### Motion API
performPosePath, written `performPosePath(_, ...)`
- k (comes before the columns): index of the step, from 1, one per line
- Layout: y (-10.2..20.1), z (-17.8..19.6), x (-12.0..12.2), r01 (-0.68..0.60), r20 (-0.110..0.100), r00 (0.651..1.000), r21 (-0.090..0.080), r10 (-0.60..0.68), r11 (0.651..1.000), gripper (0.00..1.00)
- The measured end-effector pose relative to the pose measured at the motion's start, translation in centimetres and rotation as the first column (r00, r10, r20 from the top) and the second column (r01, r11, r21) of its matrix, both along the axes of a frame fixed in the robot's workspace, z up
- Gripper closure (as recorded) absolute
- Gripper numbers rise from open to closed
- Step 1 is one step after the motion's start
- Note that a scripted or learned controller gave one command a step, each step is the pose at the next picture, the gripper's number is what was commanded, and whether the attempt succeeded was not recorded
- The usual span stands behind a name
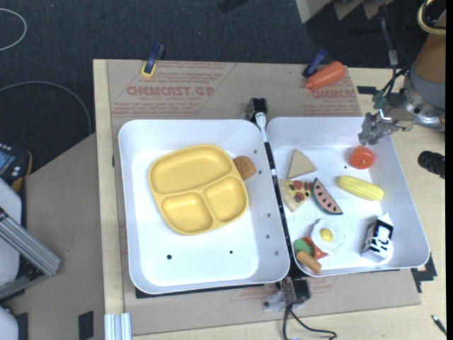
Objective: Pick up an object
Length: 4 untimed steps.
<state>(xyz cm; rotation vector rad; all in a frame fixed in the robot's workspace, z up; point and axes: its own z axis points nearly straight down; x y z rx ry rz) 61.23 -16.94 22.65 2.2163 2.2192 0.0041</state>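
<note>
The right bin holds several toy foods. Among them are a red tomato, a yellow corn cob, a watermelon slice, a pizza slice, a sandwich wedge, a fried egg, a small veggie piece and a black-and-white carton. My gripper hangs over the bin's far right corner, just behind the tomato. Nothing is visibly held in it.
The left bin carries a yellow divided plate, with a brown cookie-like piece at its right edge. An orange carrot and a yellow-blue clamp lie on the cardboard behind the bins. Cables run between the bins.
</note>
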Motion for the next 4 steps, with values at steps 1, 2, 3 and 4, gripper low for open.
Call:
performPosePath(1, 5.2, 0.9, 2.5, -0.006, 0.0, 1.0, 0.003, 0.006, 1.0, 1.0)
performPosePath(2, 10.2, 1.1, 3.8, -0.004, -0.001, 1.0, 0.003, 0.004, 1.0, 1.0)
performPosePath(3, 11.2, 0.8, 4.3, -0.001, -0.002, 1.0, 0.001, 0.001, 1.0, 1.0)
performPosePath(4, 11.2, 0.4, 5.1, 0.0, -0.002, 1.0, 0.0, 0.0, 1.0, 1.0)
